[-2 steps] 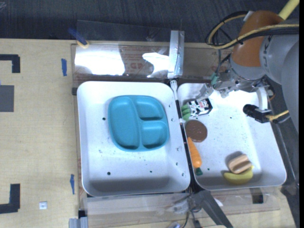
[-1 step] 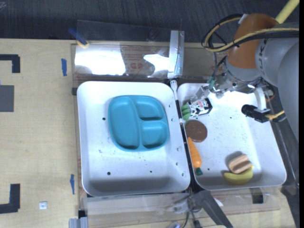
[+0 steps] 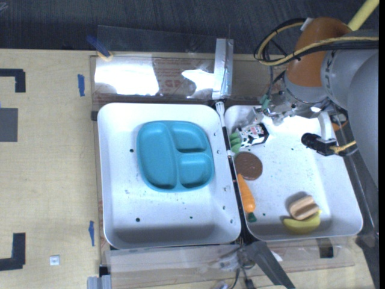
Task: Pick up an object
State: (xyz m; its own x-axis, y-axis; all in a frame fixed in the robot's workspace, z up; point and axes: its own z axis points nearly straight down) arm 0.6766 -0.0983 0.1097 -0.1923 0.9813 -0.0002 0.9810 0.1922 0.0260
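The tool [image 3: 272, 108] is hovering at the right white bin's [image 3: 337, 185] far-left corner; its grip state I cannot tell. The orange plastic carrot [image 3: 245, 194] is lying along the left wall, pointing lengthwise near-to-far.

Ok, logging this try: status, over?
Hand over right bin's far-left corner. Cow toy just beneath, not seen gripped. Cookie, carrot close by.

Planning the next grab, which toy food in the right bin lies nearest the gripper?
The brown cookie; the carrot, hot dog and banana lie farther from the gripper.
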